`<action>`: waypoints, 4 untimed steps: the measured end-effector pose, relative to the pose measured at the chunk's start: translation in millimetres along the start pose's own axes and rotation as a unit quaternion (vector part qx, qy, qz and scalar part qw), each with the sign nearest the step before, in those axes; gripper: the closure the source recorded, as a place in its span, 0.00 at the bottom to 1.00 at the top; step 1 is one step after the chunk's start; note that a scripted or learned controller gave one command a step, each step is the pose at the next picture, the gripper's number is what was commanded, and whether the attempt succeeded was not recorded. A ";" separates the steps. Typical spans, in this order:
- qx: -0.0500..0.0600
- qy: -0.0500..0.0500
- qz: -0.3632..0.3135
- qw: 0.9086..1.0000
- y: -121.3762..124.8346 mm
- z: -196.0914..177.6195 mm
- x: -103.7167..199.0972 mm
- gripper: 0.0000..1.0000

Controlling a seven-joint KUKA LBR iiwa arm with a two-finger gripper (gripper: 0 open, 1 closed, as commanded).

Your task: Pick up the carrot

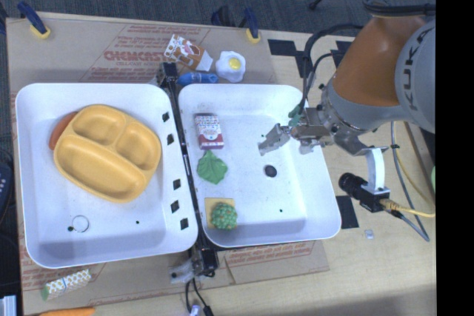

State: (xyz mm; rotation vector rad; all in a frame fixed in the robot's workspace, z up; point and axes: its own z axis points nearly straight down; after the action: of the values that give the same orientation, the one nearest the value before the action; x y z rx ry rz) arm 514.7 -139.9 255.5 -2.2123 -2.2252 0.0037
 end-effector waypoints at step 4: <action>0.000 0.000 -0.098 0.995 -25.9 86.1 48.9 0.00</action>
State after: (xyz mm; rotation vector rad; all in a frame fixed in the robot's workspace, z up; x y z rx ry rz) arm 488.1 -91.1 169.6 -1.9820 -2.4308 0.0030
